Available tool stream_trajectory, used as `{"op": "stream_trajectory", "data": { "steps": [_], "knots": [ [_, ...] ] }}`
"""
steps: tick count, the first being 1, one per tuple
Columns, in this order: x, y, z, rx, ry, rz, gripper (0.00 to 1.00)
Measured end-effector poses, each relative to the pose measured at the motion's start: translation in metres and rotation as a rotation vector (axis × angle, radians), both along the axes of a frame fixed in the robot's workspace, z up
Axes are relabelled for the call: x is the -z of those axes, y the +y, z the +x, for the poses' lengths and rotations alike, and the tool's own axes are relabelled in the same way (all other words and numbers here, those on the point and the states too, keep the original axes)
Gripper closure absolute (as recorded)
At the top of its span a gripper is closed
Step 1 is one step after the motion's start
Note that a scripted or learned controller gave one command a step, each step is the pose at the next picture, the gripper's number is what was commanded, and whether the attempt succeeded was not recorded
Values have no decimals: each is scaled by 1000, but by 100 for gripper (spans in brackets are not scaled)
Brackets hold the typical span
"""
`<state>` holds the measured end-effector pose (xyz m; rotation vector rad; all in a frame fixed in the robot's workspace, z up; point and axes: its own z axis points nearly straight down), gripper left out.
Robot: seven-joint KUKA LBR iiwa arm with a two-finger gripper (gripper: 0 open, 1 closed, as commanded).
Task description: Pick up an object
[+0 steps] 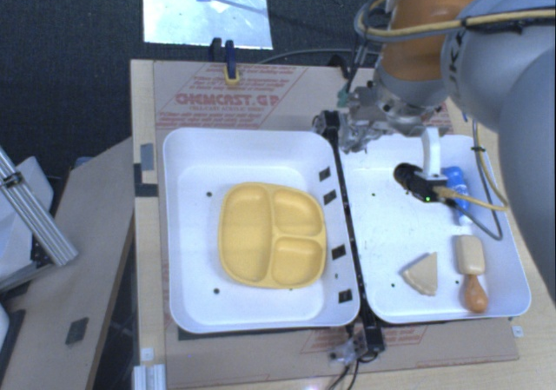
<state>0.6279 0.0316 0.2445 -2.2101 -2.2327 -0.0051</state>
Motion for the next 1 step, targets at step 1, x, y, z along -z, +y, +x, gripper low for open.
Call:
{"op": "stream_trajectory", "data": {
  "steps": [1],
  "knots": [
    [-5, 49, 3, 1, -1, 0, 100]
  ]
}}
